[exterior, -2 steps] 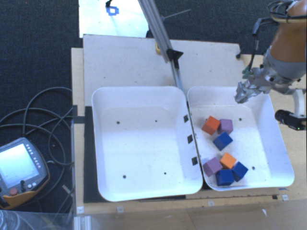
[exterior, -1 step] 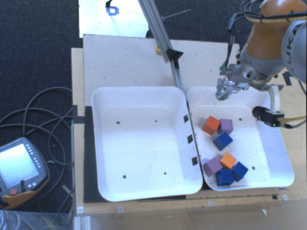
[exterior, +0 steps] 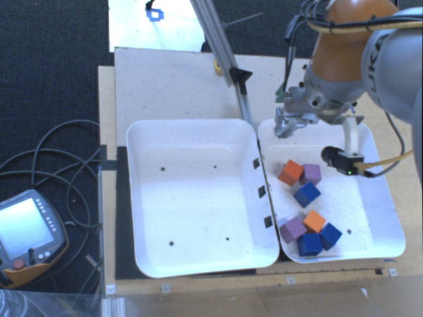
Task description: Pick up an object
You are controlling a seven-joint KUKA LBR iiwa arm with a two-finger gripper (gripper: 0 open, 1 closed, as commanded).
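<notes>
Several small blocks lie in the right bin [exterior: 386, 224]. An orange block [exterior: 290, 173] and a purple block [exterior: 311, 173] sit side by side near its middle, with a blue block [exterior: 307, 194] just below them. Nearer the front are a purple block [exterior: 292, 229], an orange block [exterior: 314, 220] and two blue blocks [exterior: 309, 244] [exterior: 330, 235] packed together. My gripper [exterior: 289, 123] hangs over the bin's back left corner, above and behind the upper orange block and apart from it. I see no block at the gripper.
The left bin [exterior: 198, 197] stands beside the right one, sharing a divider. A slanted metal pole [exterior: 215, 32] rises behind the bins. A black device [exterior: 340, 160] on a cable hangs off the arm over the right bin. A teach pendant [exterior: 26, 233] and cables lie at far left.
</notes>
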